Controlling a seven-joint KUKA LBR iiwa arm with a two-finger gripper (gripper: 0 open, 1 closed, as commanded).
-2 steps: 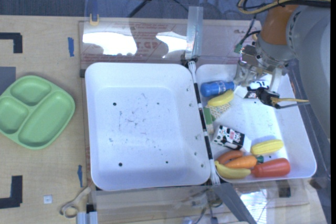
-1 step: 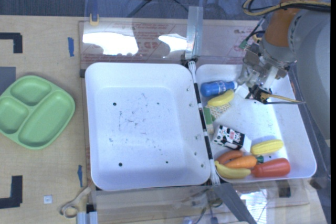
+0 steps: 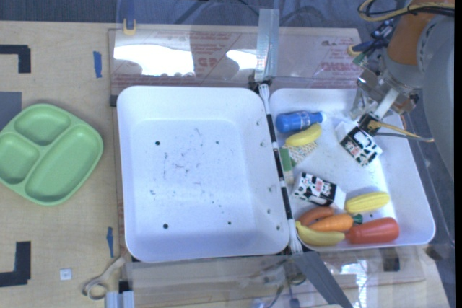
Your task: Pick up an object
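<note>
My gripper (image 3: pixel 367 114) hangs over the back right part of the right bin (image 3: pixel 417 191), with the arm coming in from the right. Just below it is a small white box with black markings (image 3: pixel 359 145), tilted. I cannot tell whether the box is touching the gripper or lying on the bin floor. To the left of it, near the divider, lie a blue bottle (image 3: pixel 298 120) and a yellow banana (image 3: pixel 303 135).
Along the front of the right bin lie a black-and-white patterned box (image 3: pixel 316 189), a yellow piece (image 3: pixel 367 202), a carrot (image 3: pixel 328 221), a red pepper (image 3: pixel 374 230) and another banana (image 3: pixel 316 236). The left bin (image 3: pixel 130 112) adjoins it. A green divided plate (image 3: pixel 47 152) sits on the bench at far left.
</note>
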